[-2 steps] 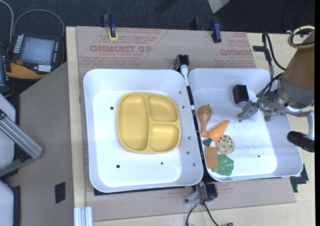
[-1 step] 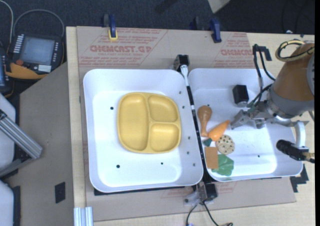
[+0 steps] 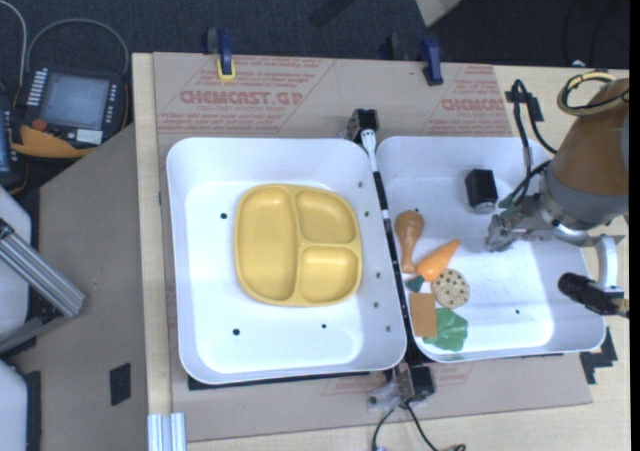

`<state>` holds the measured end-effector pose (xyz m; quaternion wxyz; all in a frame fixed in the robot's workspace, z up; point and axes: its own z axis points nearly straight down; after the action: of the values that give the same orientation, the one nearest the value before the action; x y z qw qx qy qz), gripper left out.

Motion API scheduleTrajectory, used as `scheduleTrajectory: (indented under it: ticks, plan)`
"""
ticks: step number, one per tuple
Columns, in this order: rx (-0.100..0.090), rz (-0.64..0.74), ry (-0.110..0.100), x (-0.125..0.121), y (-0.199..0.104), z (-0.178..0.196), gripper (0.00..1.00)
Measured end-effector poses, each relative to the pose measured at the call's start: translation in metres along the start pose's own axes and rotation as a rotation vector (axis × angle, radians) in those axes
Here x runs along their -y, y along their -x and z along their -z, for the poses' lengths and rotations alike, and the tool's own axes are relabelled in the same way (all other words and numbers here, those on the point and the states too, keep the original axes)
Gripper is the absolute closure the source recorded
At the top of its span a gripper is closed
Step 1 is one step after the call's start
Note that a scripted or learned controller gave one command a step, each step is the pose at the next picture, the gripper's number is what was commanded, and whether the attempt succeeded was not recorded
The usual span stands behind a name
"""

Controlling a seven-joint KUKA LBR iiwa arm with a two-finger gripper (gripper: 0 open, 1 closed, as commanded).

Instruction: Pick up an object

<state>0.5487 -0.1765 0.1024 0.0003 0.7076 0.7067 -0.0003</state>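
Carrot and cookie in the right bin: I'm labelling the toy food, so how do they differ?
The carrot is orange, the cookie pale tan with dark spots. The carrot is long and tapered, the cookie round and flat. Both lie in the right bin, close together near its left wall.
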Motion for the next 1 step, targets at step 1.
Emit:
scheduleTrajectory:
  ticks: [1]
  plan:
    - [0.002,0.002,0.007,0.0017,-0.0031,0.0629,1.00]
